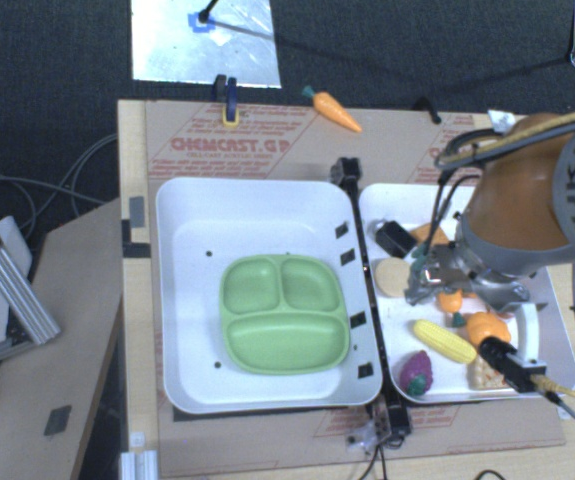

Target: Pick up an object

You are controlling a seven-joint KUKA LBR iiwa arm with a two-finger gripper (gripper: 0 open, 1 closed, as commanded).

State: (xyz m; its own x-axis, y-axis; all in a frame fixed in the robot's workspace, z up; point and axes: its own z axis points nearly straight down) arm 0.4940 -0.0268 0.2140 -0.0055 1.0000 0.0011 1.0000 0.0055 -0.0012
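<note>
Corn cob (444,341), yellow, lies in the right bin (557,353), near side, its long axis slanting from far-left to near-right. Just beside it sit an orange (485,326) to the right and a purple fruit (416,370) nearer. The gripper (429,280) hangs over the bin just beyond the cob; its opening I cannot tell. A green divided plate (285,313) rests in the left bin (197,228). A carrot (333,110) lies on the bench (207,143) at the far side.

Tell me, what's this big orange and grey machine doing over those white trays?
It is a robot arm trying to pick up an object. Its gripper is lowered into the right bin, among toy foods: a yellow corn cob, an orange fruit and a purple piece. The left bin holds a green divided plate. A toy carrot lies outside.
</note>
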